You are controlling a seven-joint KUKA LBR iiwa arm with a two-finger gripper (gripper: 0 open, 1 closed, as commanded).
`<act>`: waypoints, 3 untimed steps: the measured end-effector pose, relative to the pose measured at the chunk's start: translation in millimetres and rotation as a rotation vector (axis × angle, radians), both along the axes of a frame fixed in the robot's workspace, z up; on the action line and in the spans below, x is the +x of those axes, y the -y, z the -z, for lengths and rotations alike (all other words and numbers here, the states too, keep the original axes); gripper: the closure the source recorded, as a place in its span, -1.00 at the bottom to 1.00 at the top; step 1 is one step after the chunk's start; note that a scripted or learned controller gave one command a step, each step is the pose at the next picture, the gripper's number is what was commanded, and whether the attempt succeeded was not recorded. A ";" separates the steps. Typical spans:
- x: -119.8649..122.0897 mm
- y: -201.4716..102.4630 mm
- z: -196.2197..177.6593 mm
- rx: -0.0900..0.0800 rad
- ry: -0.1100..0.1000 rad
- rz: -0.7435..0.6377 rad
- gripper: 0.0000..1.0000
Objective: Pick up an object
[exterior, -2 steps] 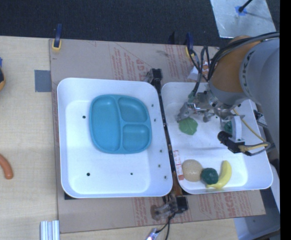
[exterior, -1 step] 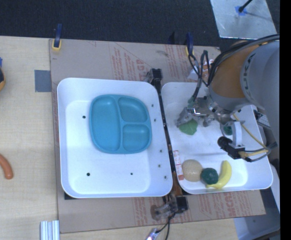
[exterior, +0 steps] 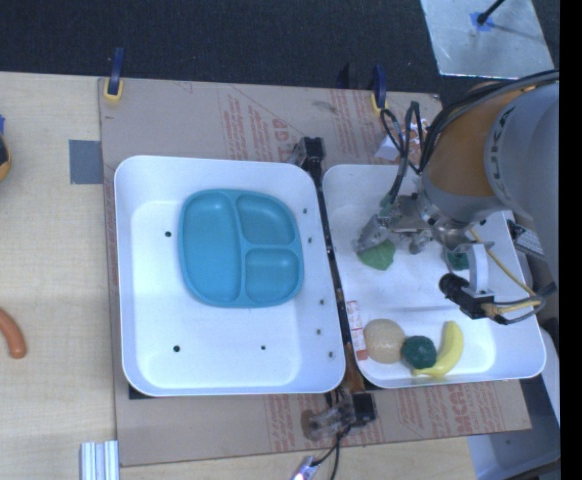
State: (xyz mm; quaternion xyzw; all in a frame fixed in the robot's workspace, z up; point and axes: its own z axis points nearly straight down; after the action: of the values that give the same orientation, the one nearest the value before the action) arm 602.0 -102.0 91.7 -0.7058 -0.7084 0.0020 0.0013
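The arm reaches into the right bin (exterior: pixel 343 190), its claw (exterior: pixel 384 236) low over a small green object (exterior: pixel 378 258) near the bin's left wall. Whether it grips is impossible to tell, so the pick looks unfinished: the green piece sits on the bin floor, not lifted. It looks small, soft-edged, leaf-green. A banana (exterior: pixel 449 350) lies well apart.

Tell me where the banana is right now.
The banana lies in the right bin, near its front edge, touching the dark green ball, with the beige round item just beyond that.
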 end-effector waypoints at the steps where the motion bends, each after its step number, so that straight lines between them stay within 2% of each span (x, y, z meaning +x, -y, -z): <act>1: 0.1 0.9 -10.3 -0.001 -0.002 -0.001 1.00; 2: 0.1 0.9 -10.3 -0.001 -0.002 -0.001 -1.00; 3: 0.2 1.8 -20.6 -0.002 -0.002 -0.002 1.00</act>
State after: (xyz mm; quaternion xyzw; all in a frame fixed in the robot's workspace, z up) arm 602.2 -103.8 112.3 -0.7052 -0.7090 0.0036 0.0013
